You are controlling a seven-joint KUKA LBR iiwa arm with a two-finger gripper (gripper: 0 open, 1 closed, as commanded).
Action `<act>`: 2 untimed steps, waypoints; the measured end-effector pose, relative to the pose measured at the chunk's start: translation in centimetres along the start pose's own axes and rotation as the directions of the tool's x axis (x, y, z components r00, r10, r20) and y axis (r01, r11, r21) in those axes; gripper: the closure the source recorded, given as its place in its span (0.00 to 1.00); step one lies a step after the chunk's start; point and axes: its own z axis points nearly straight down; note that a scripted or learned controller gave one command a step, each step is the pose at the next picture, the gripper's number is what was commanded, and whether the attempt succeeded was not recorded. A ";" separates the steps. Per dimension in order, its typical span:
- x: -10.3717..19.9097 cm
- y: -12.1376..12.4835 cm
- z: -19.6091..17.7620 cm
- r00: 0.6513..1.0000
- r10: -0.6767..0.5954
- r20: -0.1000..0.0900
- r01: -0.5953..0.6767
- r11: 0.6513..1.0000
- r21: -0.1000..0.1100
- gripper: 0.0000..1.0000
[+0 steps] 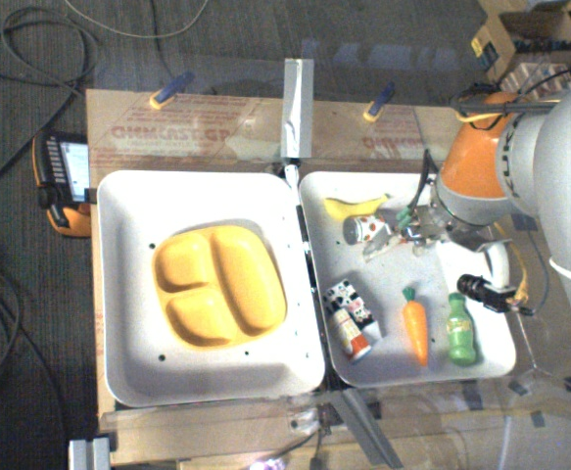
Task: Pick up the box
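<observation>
1. The box (350,316), a small carton with a black-and-white pattern and a red end, is lying on the floor of the right bin (500,365), close to the wall it shares with the left one. You are seeing it flat and untouched, with nothing gripping it.
2. Around it, the carrot (416,331) is lying just to its right, and the green bottle (460,329) is resting beyond that. A small can (360,229) and a banana (354,206) are sitting toward the far side of the same bin, apart from the box.
3. The gripper (395,235) is hovering near the can and banana, well apart from the box. You cannot tell from this slanted view whether the pincer is spread or pressed together; nothing is visibly caught in it.
4. The left bin (118,262) is holding a yellow divided tray (221,284), which is playing no part here.
5. By your reading, the pick is not yet done: the arm is needing to travel toward the near side of the bin, descend over the box, close and lift.
</observation>
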 end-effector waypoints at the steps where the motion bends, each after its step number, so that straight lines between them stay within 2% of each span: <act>1: -4.0 6.2 0.5 1.000 0.012 0.002 -0.012 1.000 0.002 0.00; 2: -4.0 6.5 -0.7 1.000 0.009 0.010 -0.009 1.000 -0.006 1.00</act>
